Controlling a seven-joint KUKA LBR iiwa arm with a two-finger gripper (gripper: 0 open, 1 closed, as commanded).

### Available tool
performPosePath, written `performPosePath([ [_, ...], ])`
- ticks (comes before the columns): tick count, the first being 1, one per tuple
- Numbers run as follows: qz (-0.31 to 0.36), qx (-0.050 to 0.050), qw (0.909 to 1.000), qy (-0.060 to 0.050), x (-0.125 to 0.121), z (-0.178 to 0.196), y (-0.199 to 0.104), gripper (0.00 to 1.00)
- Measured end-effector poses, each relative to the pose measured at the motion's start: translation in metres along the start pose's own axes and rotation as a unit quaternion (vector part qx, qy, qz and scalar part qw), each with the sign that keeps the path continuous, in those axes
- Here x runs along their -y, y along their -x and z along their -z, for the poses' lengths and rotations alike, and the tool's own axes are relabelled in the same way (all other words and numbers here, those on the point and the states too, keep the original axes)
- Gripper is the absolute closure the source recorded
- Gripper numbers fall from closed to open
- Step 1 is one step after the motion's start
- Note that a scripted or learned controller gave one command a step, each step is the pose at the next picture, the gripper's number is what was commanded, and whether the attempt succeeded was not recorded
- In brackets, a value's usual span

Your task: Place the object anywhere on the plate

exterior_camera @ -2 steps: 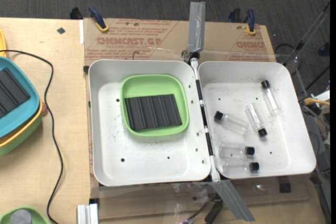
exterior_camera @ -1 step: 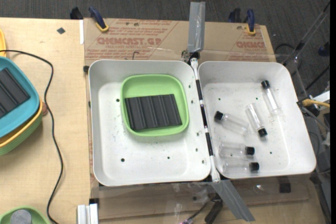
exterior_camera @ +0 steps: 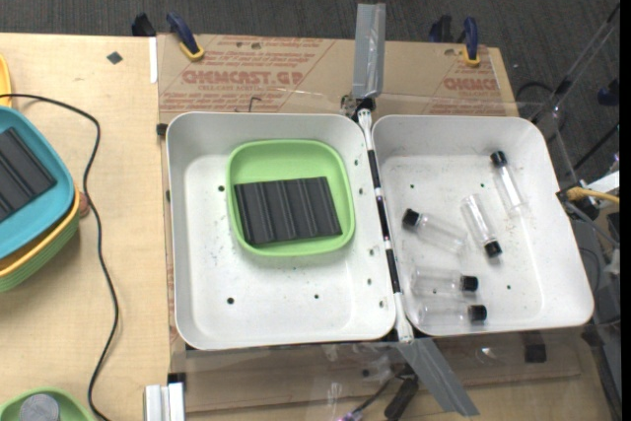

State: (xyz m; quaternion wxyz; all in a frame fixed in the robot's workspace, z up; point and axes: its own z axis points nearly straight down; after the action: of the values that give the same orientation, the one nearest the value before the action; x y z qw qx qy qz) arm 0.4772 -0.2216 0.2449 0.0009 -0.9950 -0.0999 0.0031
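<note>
A light green square plate (exterior_camera: 290, 164) sits in the left white bin (exterior_camera: 197, 301), toward its upper middle. A dark grey ribbed rectangular object (exterior_camera: 286, 210) lies flat on the plate, covering its lower half. The right white bin (exterior_camera: 537, 173) holds several clear plastic vials with black caps: one long vial (exterior_camera: 506, 176) near the upper right, one (exterior_camera: 479, 225) in the middle, one (exterior_camera: 426, 226) at the left, and two (exterior_camera: 449, 299) near the front edge.
Stacked teal and yellow dishes (exterior_camera: 30, 202) with a dark ribbed insert stand at the far left on the wooden bench. A black cable (exterior_camera: 99, 242) trails across the bench. Cardboard with clamps (exterior_camera: 187, 39) lies behind the bins.
</note>
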Motion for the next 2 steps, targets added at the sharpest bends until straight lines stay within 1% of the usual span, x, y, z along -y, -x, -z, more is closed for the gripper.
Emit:
performPosePath([
  [1,0.0,0.0,1.0,0.0,0.0,-0.001,0.0,0.0],
  [2,0.002,-0.001,1.0,0.001,-0.001,0.016,0.0,0.0],
])
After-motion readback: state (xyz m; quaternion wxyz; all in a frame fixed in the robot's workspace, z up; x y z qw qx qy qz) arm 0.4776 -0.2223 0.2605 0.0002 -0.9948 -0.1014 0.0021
